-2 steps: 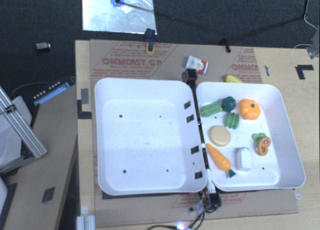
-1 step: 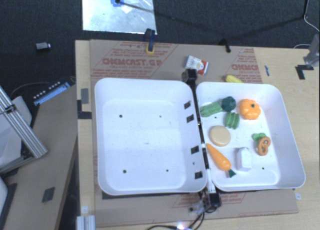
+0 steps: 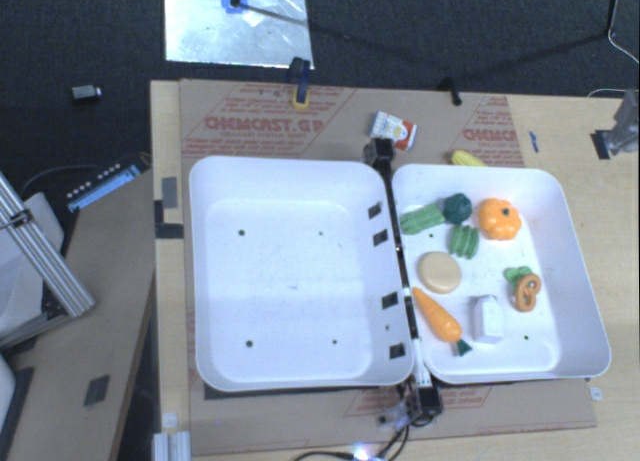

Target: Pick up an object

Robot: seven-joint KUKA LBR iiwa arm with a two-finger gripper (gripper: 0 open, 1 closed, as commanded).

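Carrot (image 3: 437,315) in right bin (image 3: 575,239): light, stiff, slick plastic by look; grip mid-body across width. Tool state: cannot tell.

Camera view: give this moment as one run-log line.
right bin: carrot, pumpkin, round beige piece, other toy food | left bin: nothing picked yet
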